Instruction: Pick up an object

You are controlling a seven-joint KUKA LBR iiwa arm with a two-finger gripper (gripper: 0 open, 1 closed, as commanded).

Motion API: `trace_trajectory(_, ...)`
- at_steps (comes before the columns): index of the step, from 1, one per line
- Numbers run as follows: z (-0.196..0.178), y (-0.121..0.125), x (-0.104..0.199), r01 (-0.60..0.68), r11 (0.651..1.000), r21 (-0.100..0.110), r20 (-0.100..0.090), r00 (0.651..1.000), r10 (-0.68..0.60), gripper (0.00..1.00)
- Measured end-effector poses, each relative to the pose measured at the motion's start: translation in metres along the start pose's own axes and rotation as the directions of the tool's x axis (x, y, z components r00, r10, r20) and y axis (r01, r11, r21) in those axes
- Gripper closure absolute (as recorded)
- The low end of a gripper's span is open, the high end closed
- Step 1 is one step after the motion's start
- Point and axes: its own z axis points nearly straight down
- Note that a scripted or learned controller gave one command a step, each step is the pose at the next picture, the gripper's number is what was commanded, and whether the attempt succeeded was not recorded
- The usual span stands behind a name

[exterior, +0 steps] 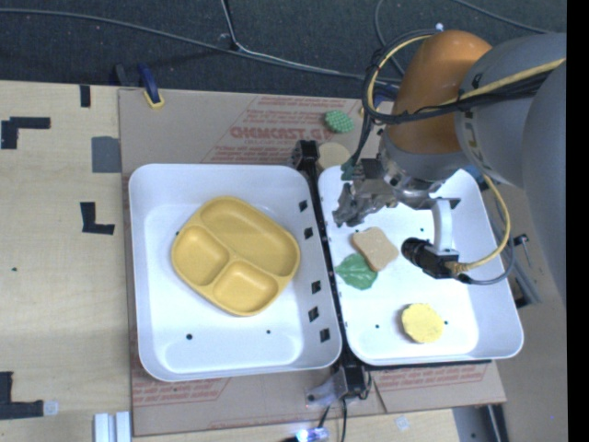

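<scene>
Grey claw [350,212] hangs above the tan block [375,247]; its grip state cannot be told.

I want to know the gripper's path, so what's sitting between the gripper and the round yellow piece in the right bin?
In the camera view, a tan block lies between the gripper and the round yellow piece; past the block it's bare bin floor.
</scene>
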Motion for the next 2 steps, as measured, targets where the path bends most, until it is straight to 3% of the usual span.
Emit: trace_trajectory(2,-0.013,-0.022,0.104,0.003,1.000,-0.003,-0.001,1.000,-0.003,1.00)
